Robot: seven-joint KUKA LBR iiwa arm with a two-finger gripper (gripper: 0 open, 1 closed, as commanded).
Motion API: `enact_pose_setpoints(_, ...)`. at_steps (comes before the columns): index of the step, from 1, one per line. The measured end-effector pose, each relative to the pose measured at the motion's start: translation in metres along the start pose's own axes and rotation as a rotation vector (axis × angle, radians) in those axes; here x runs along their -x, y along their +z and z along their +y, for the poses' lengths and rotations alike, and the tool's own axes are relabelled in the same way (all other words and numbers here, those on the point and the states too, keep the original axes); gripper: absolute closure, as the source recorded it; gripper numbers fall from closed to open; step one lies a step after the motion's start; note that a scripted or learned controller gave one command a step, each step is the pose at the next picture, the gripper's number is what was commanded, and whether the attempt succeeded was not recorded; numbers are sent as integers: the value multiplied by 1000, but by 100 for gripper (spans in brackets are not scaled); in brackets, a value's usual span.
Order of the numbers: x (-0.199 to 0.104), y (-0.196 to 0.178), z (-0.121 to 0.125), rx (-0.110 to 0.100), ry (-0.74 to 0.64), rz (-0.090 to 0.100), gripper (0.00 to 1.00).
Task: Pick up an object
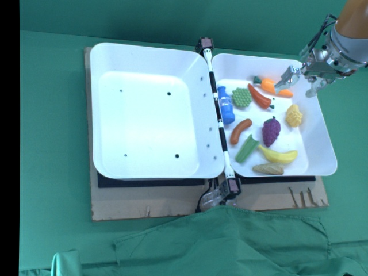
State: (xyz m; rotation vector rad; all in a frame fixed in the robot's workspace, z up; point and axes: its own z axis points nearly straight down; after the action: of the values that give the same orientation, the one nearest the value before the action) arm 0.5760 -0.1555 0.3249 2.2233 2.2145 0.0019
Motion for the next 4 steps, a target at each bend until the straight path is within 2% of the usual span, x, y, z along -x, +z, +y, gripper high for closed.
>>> enact_pose_setpoints(1,5,-34,-47,1,1,0,0)
enact_pose_setpoints(2,33,60,-83,-10,6,1,0)
enact_pose_setpoints(3,32,143,-108,4,4,-1,0)
enact_pose_setpoints(4,35,125,-105,16,4,-8,100)
